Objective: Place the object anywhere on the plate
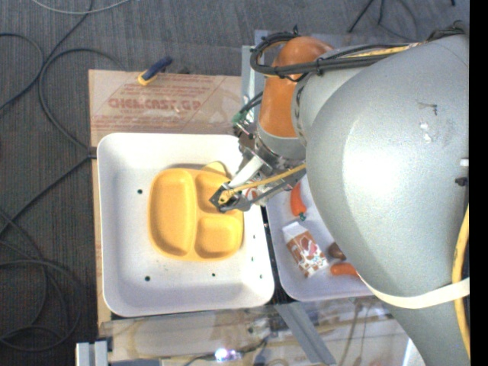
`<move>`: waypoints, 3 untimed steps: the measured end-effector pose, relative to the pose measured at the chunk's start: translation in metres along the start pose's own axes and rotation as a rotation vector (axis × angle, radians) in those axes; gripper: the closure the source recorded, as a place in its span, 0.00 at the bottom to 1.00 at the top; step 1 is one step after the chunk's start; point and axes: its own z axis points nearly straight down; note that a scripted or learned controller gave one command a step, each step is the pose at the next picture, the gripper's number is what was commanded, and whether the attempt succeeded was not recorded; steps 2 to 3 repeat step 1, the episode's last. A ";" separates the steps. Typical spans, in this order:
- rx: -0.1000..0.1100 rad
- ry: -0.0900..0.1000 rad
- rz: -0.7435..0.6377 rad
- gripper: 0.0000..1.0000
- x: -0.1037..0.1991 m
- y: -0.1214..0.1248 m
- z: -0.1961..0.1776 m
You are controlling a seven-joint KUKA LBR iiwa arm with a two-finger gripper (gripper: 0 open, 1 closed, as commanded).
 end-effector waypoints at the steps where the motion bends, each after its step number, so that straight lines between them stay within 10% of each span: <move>1: -0.001 0.000 0.001 0.00 0.000 0.000 0.000; 3: -0.001 0.000 0.001 0.00 0.000 0.000 0.000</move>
